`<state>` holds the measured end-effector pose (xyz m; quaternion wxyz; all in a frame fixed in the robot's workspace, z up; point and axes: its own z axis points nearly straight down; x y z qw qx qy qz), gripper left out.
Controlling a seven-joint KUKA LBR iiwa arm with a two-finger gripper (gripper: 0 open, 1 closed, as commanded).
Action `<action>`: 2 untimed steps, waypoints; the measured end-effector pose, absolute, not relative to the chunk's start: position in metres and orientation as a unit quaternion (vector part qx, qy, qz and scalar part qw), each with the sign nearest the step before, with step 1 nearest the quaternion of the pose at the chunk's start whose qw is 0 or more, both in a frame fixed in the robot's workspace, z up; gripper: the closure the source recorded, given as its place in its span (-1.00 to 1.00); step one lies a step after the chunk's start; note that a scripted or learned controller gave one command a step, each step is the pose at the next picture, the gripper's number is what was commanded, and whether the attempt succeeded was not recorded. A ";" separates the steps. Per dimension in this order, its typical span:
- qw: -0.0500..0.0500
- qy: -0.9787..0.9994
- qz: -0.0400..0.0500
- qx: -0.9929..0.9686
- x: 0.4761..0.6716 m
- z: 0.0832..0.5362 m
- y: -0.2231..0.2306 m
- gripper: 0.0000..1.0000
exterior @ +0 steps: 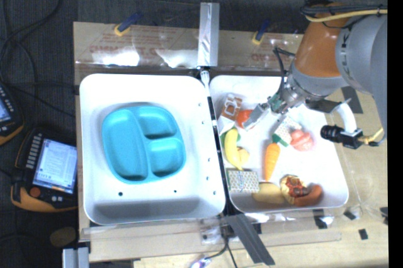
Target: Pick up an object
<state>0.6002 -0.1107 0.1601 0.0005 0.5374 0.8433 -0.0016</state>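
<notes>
A: What is seen nearest the front of the right bin [340, 197]?
B: A hot dog [296, 190] and a checkered block [243, 181] are seen there; a carrot [271, 160] and a banana [232, 147] lie just behind.

A: And the arm [327, 50]?
B: It is reached in from the far right, bent down and leftward. The hand [261, 114] is held low over the bin's far part, beside a red-and-white item [232, 107]. Whether it is open or has hold of anything cannot be told.
</notes>
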 end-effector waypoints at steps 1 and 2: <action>0.012 0.837 0.003 0.548 0.593 0.101 -0.186 -1.00; 0.015 0.693 0.006 0.721 0.589 0.097 -0.147 -1.00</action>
